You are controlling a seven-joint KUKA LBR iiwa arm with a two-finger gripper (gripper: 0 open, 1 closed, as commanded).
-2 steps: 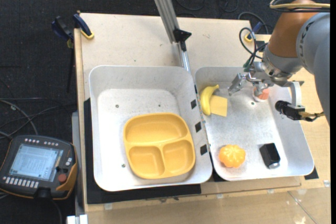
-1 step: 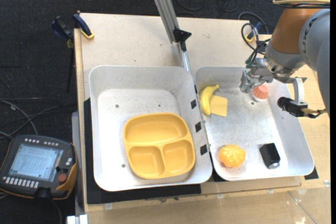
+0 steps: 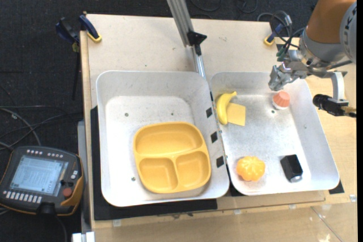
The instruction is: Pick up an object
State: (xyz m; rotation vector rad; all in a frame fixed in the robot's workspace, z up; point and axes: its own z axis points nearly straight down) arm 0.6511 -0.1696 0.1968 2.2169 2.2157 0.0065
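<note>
Your gripper [image 3: 277, 81] hanging over right bin [image 3: 309, 139], back edge, just above small red-orange object [image 3: 281, 100]; finger state you cannot tell from this angle. Nothing seen held. Banana [image 3: 223, 106] lying against yellow block [image 3: 236, 114] near bin's left wall. Orange fruit [image 3: 250, 169] and black box [image 3: 291, 168] sitting near front. Yellow divided tray [image 3: 170, 157] resting in left bin [image 3: 113, 122].

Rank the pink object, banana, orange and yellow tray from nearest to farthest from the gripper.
From the gripper:
1. Pink object, just below it in the right bin.
2. Banana, at that bin's left edge.
3. Orange, at its front.
4. Yellow tray, in the left bin.
</note>
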